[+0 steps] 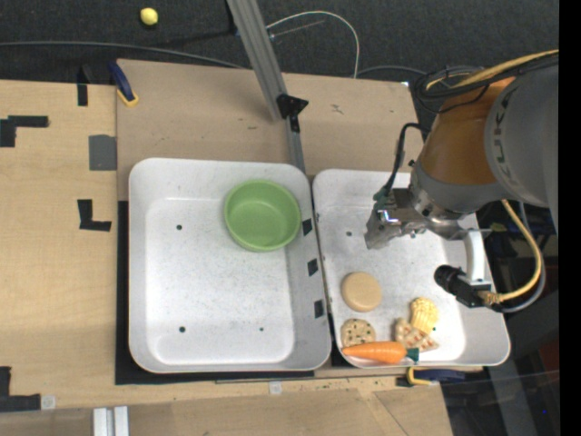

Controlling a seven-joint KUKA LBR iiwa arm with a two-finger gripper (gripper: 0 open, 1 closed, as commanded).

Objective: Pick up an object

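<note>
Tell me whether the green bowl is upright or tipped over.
Upright. The green bowl sits in the left bin, its round open mouth facing up, nothing visible inside.

Readable text: none on any surface in the camera view.
Left bin (154, 271): plain speckled white, with a few dark dots that form no characters.
Right bin (340, 207): the same speckled white, unlettered.
Green bowl (262, 214): uniform green, no print.
Food items (the round biscuit (361, 291), the cookie (357, 331), the carrot (379, 353) and the corn cob (422, 314)): no labels.
Bench (45, 243): black tape pieces in L and bar shapes, which are not letters or numbers.
Arm (481, 143): grey and orange casing, with no legible brand mark at this resolution.
</note>
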